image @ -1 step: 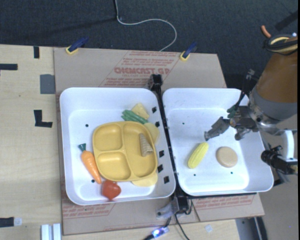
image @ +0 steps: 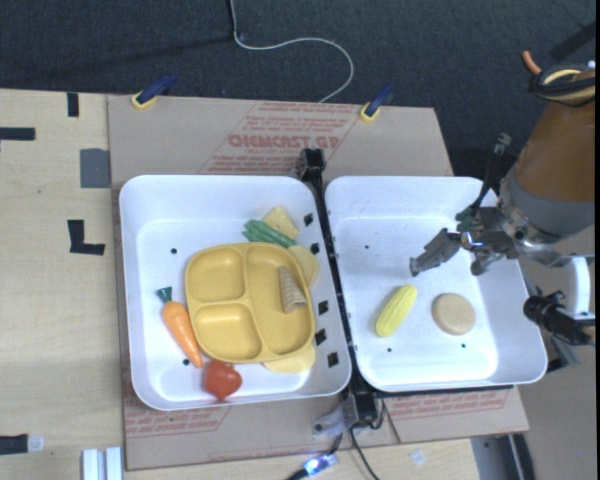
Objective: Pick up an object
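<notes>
Dark carpet (image: 100, 28) at twelve o'clock, with a white cable (image: 310, 48) looping over it. Below that, a bench (image: 40, 268) topped by cardboard (image: 270, 138), clipped at twelve by two blue-and-yellow clamps (image: 155, 90). On the cardboard, two white bins side by side.

In the left bin (image: 140, 208): a yellow divided tray (image: 248, 303), holding a tan ridged piece (image: 293, 288) in its three o'clock compartment. At the tray's eight o'clock, a carrot (image: 183, 333); at six, a red piece (image: 221, 379); at one, green beans (image: 268, 233) and a pale yellow wedge (image: 281, 220).

In the right bin (image: 380, 203): corn (image: 395, 310) near the middle, with a tan round bun (image: 454, 314) just beside it at three o'clock.

Reached in from three o'clock, the arm (image: 560, 168). Hung above the right bin at the corn's one o'clock, the gripper (image: 450, 253), apart from both items. Fingers spread, nothing between them.
</notes>
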